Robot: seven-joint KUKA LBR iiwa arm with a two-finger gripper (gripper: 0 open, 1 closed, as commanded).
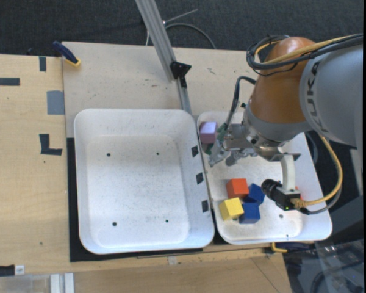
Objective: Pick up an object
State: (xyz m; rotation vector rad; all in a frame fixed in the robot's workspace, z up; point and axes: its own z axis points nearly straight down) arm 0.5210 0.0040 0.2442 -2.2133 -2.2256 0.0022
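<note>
In the right bin (314, 224), toward its near edge, an orange block (236, 187), two blue blocks (252, 202) and a yellow block (231, 209) sit clustered and touching. A pale purple block (207, 132) lies alone at that bin's far left corner. The gripper (227, 156) hangs low between them, near the bin's left wall; whether it grips anything cannot be told. The left bin (134, 182) takes up the counter's middle.
</note>
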